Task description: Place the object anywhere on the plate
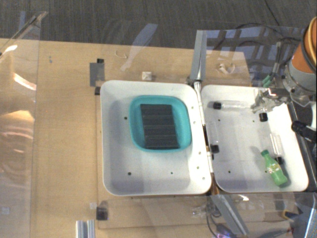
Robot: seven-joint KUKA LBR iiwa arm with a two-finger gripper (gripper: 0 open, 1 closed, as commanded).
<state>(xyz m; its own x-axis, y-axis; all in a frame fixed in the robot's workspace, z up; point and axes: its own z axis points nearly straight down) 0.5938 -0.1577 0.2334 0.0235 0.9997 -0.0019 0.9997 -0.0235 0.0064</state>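
Note:
A teal, square-ish plate [184, 129] lies in the left bin [114, 162], with a dark ridged rectangular pad [158, 126] on its middle. In the right bin [237, 172] lie a green bottle [275, 168] at the front right, a clear tube with a black cap [229, 104] at the back, and a second clear tube [275, 145] just above the bottle. My gripper [263, 104] hangs over the back right corner of the right bin, beside the right end of the back tube. Nothing shows in its grasp.
A small black piece [214, 148] sits by the right bin's left wall. A metal divider post [198, 58] rises between the bins at the back. Cables [257, 38] run behind the right bin. A clear panel [20, 108] stands at the bench's left.

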